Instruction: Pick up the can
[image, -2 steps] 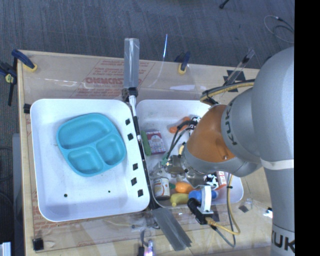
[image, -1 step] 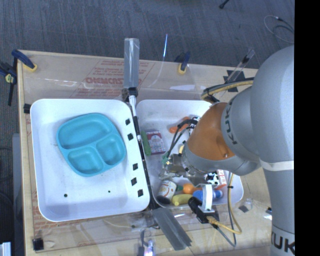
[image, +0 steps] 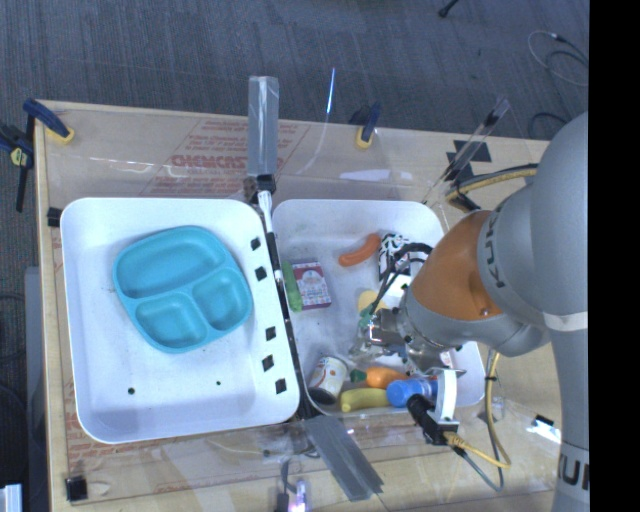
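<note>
Camera view is showing us two bins (image: 90, 330); our hand (image: 385, 335) is hanging low in the right one, grip state we cannot tell. We are counting one blue tray (image: 180, 285), one can (image: 328, 376) at the crowded front edge: neighbours risk being grabbed instead.

Two white bins sit side by side: the left bin (image: 90, 300) across the middle left of the frame, the right bin (image: 330, 215) at centre right. There is one blue divided plate (image: 180, 288), with three compartments, in the left bin. In the right bin there are one can (image: 328, 376) at lower centre, one small red box (image: 311, 284), one orange carrot-like piece (image: 358, 250), one yellow piece (image: 362, 399) and one blue piece (image: 408, 391).
</note>
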